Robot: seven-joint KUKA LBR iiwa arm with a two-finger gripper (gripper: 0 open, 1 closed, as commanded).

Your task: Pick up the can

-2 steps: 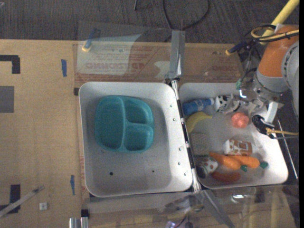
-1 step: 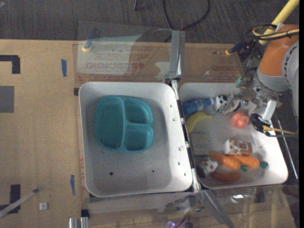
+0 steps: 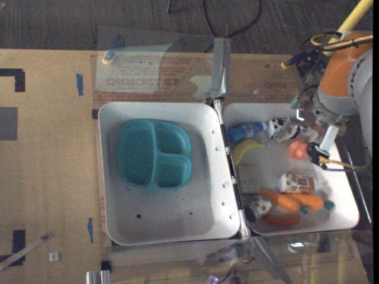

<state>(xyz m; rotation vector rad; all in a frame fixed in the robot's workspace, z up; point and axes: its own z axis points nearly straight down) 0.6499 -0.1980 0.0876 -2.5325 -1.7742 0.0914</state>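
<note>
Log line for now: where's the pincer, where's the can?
pincer: above right bin, far side | can: in right bin's near-left corner, apart from pincer | left bin: teal plate | pickup: not done

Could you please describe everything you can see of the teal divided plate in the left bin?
The teal plate is a rounded rectangle, seemingly of smooth plastic, moulded into three compartments: one large on the view's left and two smaller on its right. It lies flat, open side up and slightly rotated, in the far half of the left white bin. It rests on the bin's floor, apart from its walls.
</note>
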